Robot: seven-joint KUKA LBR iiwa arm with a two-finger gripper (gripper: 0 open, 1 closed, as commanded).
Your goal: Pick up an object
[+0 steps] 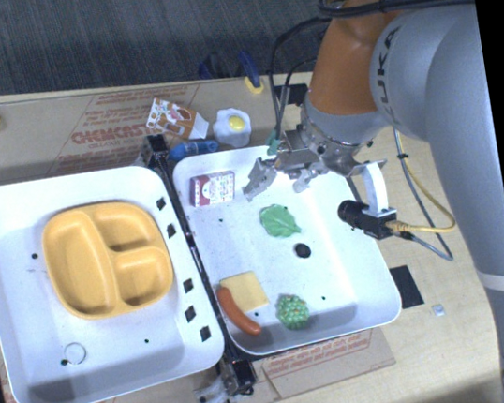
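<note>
Jaws point(278, 174) spread wide, holding nothing, above right bin point(362, 297) near its far edge, just beside green leaf point(280, 221) lying mid-bin; yellow tray point(107, 258) in left bin point(13, 309).

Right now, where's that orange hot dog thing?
The hot dog lies in the right bin, at its near-left corner, beside the yellow cheese slice.
</note>
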